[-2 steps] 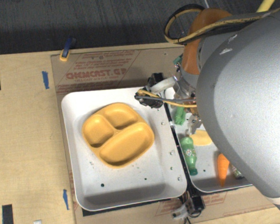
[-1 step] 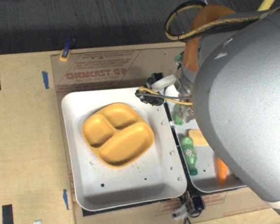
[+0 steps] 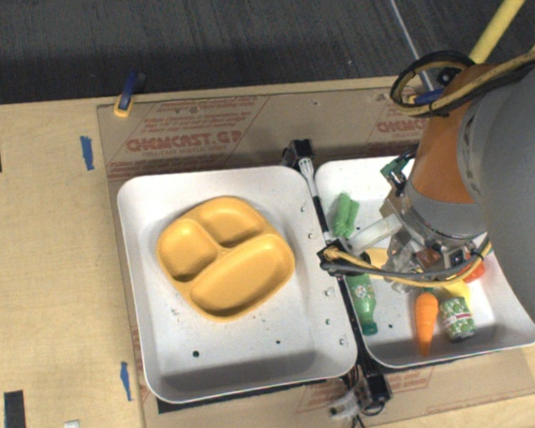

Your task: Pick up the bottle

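A green bottle [image 3: 363,304] with a pale label lies lengthwise along the left wall of the right bin [image 3: 504,327]. Just above it lies a lighter green piece [image 3: 345,215], tilted; I cannot tell whether it belongs to the same bottle. My gripper [image 3: 381,242] hangs low over the middle of the right bin, just right of the green pieces and between them in height. The grey wrist, its orange band and yellow-black cables hide much of the gripper. Nothing can be made out held in it.
An orange carrot [image 3: 427,321] and a small green-labelled can [image 3: 458,317] lie at the right bin's front. Under the wrist peek yellow and red items [image 3: 471,273]. The left bin [image 3: 159,360] holds a yellow divided plate [image 3: 224,255]. A black clamp [image 3: 301,153] sits where the bins meet.
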